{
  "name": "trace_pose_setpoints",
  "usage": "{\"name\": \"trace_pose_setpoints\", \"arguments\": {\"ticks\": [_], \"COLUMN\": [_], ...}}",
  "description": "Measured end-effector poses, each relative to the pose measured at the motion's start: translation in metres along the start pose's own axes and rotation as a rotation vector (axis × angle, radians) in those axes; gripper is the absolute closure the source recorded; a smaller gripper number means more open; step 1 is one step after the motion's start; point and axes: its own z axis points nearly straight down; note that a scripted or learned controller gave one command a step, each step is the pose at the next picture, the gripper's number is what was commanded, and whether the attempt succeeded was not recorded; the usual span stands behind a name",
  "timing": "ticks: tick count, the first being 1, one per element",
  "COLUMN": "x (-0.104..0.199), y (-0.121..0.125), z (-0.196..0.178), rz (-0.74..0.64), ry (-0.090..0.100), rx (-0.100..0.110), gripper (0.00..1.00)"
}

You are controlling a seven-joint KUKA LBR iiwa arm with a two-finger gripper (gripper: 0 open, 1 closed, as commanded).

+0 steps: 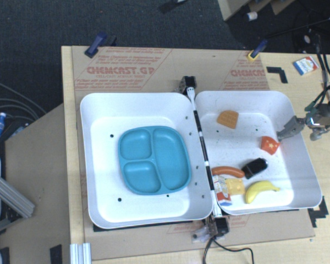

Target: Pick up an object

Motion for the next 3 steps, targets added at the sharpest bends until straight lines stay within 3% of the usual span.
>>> {"name": "trace_pose_setpoints", "arguments": {"ticks": [1,2,3], "x": [-0.004,-0.005,-0.005], "y": [0.016,0.017,0.017], "z": [0.162,0.152,0.152], "rz": [0.000,0.001,0.001], "ry": [0.001,-0.001,0.000], "rx": [0.001,-0.001,-0.001], "gripper": [0.00,1.00,0.00]}}
